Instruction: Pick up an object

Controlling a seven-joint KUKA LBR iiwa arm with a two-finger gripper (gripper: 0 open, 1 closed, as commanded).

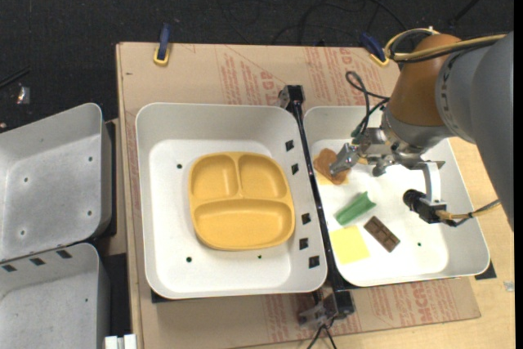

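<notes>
The right bin holds several small items. An orange-brown lump lies at its left wall. A green block sits mid-bin, with a yellow square and a dark brown bar nearer the front. My gripper hangs low over the back left of this bin, open. Its left finger is right beside the orange-brown lump, and nothing sits between the fingers.
The left bin holds a yellow divided plate. A black divider rail runs between the bins. A black fitting with a cable hangs off the wrist over the right bin. Grey metal trays lie far left.
</notes>
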